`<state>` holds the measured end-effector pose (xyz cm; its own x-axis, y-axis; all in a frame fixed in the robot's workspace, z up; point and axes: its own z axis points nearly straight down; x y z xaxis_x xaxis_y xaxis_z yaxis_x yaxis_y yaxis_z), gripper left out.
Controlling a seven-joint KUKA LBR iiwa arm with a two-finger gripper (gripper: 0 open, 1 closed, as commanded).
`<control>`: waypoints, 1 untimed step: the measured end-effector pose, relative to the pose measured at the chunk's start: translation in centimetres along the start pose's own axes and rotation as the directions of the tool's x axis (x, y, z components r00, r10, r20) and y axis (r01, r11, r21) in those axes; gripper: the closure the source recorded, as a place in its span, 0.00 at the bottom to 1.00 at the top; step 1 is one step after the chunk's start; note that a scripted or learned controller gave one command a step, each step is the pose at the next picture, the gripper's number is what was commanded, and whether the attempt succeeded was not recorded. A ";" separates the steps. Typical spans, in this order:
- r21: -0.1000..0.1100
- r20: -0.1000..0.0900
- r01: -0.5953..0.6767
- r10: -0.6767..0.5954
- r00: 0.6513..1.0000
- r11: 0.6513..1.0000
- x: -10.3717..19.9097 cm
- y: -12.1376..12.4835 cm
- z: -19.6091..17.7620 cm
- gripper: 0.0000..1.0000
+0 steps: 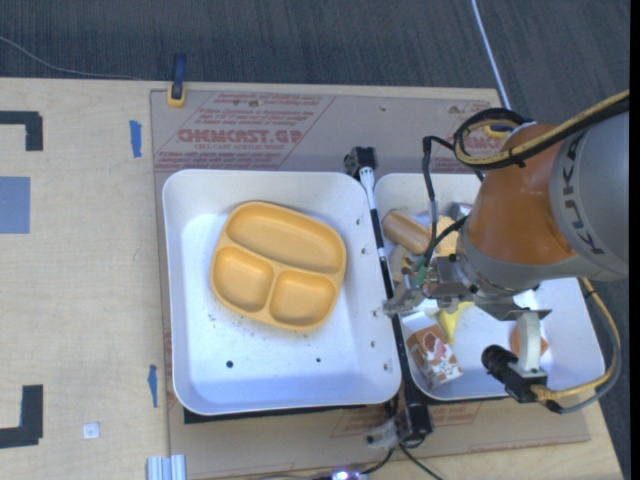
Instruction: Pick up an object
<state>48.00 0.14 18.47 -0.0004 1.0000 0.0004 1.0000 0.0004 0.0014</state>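
A pale wooden desk (80, 268) sits before dark grey carpet, carrying a printed cardboard sheet on which two shallow white bins lie side by side. The left bin (190, 298) holds a yellow three-compartment tray (278, 264), lying flat near its centre. The right bin (580, 318) is crowded: a hot-dog-like toy bun (407, 230) lies at about ten o'clock in it, a small printed packet (433, 354) at about seven o'clock, and a yellow piece (450, 318) shows between them.

The arm's orange wrist hangs over the right bin, and the pincer (420, 286) is low against that bin's left wall. Whether it is apart or together I cannot tell; the wrist and cabling mask it.

From the pincer, the bun lies just at twelve o'clock and the packet near at six o'clock, the yellow piece close at four o'clock.

The risk, as I judge it: working so tight to the wall, the pincer may strike the rim or close between objects, nudging the bun aside rather than catching it.
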 end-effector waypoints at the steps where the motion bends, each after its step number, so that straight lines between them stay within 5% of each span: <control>1: 0.000 0.000 0.000 0.000 1.000 1.000 0.0 0.0 0.0 0.00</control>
<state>48.00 0.14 18.47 -0.0004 1.0000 0.0004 1.0000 0.0004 0.0013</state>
